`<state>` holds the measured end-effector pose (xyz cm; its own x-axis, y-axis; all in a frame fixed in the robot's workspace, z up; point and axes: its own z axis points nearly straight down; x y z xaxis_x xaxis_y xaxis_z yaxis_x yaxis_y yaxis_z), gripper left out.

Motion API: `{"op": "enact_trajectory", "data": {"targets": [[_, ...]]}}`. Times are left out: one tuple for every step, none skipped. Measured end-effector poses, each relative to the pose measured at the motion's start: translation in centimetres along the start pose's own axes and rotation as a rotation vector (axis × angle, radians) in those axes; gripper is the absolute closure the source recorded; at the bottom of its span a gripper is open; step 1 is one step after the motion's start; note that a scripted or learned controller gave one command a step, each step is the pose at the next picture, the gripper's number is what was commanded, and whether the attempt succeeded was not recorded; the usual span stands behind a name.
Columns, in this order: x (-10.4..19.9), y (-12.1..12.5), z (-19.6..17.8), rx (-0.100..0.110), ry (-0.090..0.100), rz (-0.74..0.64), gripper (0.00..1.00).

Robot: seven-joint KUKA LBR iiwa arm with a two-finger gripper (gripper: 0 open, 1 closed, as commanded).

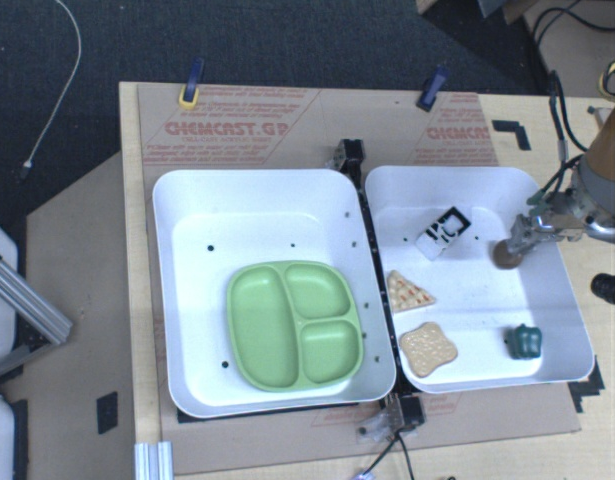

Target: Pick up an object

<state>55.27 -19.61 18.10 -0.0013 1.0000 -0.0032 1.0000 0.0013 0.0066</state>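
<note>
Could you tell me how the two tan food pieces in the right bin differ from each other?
The waffle is triangular with a grid pattern; the cracker is rounded, lumpy-edged and speckled. The waffle lies farther back, close to the bin divider; the cracker lies nearer the front. Both are tan, flat and apart from the end effector.

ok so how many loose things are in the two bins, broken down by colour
green: 2, the divided plate in the left bin and a small dark green item in the right bin
tan: 2, a triangular piece and a rounded piece
black and white: 1, a small block
total: 5
</note>
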Motion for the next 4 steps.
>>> {"op": "enact_trajectory", "data": {"targets": [[-0.2,0.1,-6.5,-0.002,-0.001,0.0,1.0],[5.5,-1.3,-5.3,0.009,0.007,-0.004,1.0],[10.7,-2.8,-6.0,0.009,0.006,-0.004,1.0],[15.4,-3.6,-4.7,0.009,0.004,0.0,1.0]]}}
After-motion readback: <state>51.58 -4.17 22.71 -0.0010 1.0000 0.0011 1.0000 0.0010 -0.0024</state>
